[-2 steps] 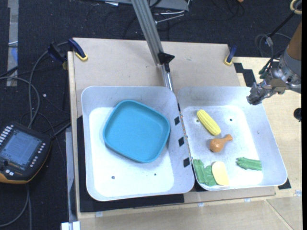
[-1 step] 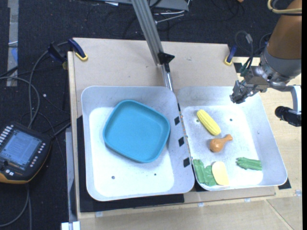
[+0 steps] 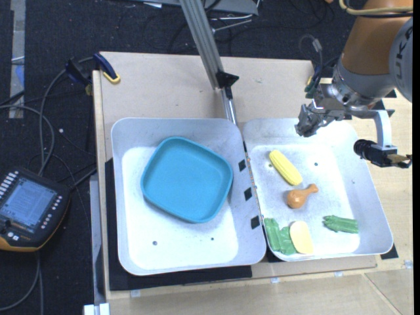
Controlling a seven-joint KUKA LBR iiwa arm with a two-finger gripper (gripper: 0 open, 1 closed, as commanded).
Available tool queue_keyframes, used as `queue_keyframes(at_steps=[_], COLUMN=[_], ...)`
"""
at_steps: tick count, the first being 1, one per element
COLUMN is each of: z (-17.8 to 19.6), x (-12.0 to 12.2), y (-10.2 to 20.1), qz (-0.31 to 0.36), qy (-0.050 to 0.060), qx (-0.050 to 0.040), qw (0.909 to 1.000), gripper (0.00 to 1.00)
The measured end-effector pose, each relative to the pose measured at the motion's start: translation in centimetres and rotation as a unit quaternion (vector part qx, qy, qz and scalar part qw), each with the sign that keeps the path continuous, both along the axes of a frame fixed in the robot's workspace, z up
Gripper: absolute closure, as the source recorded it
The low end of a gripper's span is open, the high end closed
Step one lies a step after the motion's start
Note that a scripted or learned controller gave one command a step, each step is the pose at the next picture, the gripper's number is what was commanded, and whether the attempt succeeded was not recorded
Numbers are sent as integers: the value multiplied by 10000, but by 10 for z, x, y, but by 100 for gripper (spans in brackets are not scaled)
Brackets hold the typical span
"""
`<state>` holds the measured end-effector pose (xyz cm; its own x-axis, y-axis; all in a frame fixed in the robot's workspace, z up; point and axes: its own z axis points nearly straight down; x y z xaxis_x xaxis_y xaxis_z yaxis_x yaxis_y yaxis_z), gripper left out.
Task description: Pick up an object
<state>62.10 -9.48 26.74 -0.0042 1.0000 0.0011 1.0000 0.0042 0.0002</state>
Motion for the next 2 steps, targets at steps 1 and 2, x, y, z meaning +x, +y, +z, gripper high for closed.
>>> queue_keyframes(at_steps=[1, 2], z=[5, -11], x=[7, 22], y=[53, 106], qz=[3, 2], qy=[1, 8], qx=[0, -1], qw=[10000, 10000], gripper=[100, 100])
